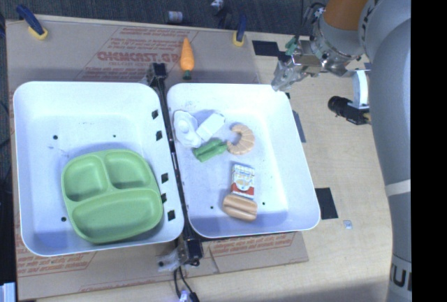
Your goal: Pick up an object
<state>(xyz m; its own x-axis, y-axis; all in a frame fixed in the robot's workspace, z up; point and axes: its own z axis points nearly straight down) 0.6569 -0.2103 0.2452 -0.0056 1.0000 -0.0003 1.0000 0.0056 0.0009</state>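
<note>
End effector point(283, 77) above right bin's point(297, 154) far corner.

Red "CHEMCAST" print on the cardboard sheet point(133, 49), rest of lettering illegible

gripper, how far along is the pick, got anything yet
Done: nothing looks picked. The gripper hangs above the right bin's far corner, carrying nothing visible. The hot dog, ring and green piece lie in that bin. Left: descend, grasp, lift.
</note>
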